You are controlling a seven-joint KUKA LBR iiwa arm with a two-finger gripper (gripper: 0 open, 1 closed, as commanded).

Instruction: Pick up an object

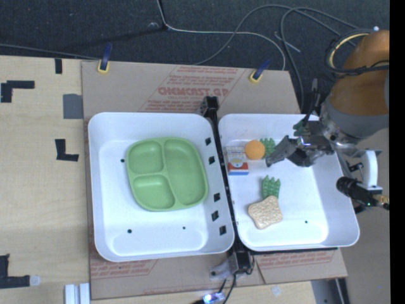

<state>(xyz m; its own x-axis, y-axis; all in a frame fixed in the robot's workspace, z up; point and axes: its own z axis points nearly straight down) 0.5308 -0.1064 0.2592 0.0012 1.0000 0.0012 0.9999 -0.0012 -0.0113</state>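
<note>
- The end effector (pixel 273 159) hovers in the right bin (pixel 316 233), apparently parted and holding nothing.
- The orange ball (pixel 254 149) sits just at its 9 o'clock, beside a small carton (pixel 237 159).
- Risk: the ball may roll away when nudged, or the green toy (pixel 268 145) behind it may get caught instead.

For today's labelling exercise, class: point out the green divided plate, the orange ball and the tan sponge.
green divided plate (pixel 167 173): camera view, on the ridge where its compartments meet.
orange ball (pixel 255 149): camera view, middle of its top.
tan sponge (pixel 265 212): camera view, centre of its upper face.
</note>
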